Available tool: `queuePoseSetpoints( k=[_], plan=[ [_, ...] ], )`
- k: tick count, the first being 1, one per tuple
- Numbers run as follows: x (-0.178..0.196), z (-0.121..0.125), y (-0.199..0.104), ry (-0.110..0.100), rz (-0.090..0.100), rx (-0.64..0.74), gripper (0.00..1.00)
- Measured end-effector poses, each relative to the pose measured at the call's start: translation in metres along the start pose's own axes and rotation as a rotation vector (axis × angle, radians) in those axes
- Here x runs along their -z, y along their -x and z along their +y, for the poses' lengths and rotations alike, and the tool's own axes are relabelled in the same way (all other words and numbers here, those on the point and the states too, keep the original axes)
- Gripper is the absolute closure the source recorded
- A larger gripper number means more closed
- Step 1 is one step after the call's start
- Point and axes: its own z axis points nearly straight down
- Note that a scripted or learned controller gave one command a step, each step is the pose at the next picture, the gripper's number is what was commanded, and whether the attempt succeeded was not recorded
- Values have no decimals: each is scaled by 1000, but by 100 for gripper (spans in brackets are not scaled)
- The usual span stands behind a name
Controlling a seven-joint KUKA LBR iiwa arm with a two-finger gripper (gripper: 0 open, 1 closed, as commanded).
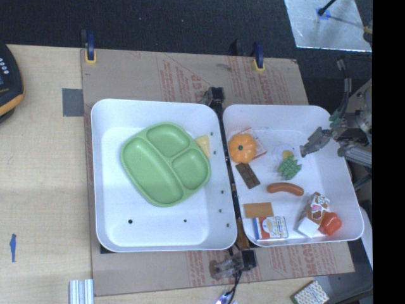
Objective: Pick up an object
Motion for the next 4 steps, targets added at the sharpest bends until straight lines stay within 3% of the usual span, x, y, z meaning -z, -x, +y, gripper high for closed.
queuePoseSetpoints(
  k=[1,2,3,4],
  plan=[
    [-173,41,-22,7,-2,5,0],
    [-141,53,10,2,0,-2,0],
    [-173,-4,26,-4,2,-1,0],
    [-162,-2,27,-2,-1,2,100]
  ],
)
